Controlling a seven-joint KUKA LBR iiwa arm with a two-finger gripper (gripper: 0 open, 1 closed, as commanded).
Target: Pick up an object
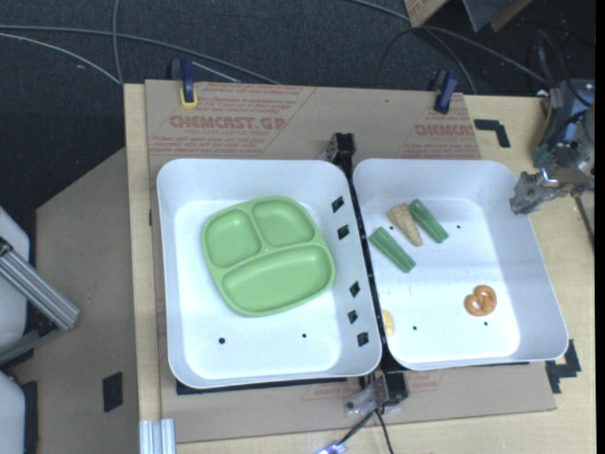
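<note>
The right bin (529, 282) holds two green sticks, one (391, 250) near its left side and one (427, 221) further back. A beige ridged piece (404, 222) lies between them. A small brown pretzel (480, 301) sits toward the front right, and a small yellow bit (388, 323) rests against the bin's left wall. My gripper (531, 193) hangs over the bin's right rim, well right of all these objects and touching none of them. Nothing shows in its grasp.
The left bin (189, 339) holds a green divided plate (268, 254). A black divider with clips (352, 244) runs between the bins. Blue clamps (188, 81) (445, 88) hold the cardboard base at the back. Cables cross the dark floor behind.
</note>
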